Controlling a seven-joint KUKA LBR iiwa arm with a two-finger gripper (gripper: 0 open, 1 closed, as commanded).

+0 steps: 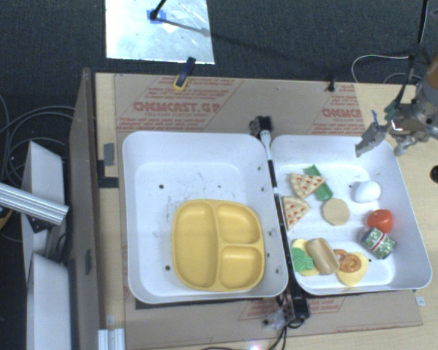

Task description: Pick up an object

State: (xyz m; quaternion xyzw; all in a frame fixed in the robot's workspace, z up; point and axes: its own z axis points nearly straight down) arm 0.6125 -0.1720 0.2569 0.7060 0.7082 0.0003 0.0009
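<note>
Illumination is bright, even and overhead. Both white bins (204, 152) are near overexposure; surface detail on their floors is weak. A foil sheet (159, 19) at the far left shows patchy glare. Shadows are soft and short, lying close under the yellow tray (217, 245) and the food items. The dark floor around the worktop (226, 97) is underexposed and grainy. Overall sharpness is moderate; the arm at the far right is slightly blurred.

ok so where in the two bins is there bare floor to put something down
Left bin: bare floor behind and left of the yellow tray. Right bin: a bare strip along its far wall, by the gripper; the toy food crowds the rest.
</note>
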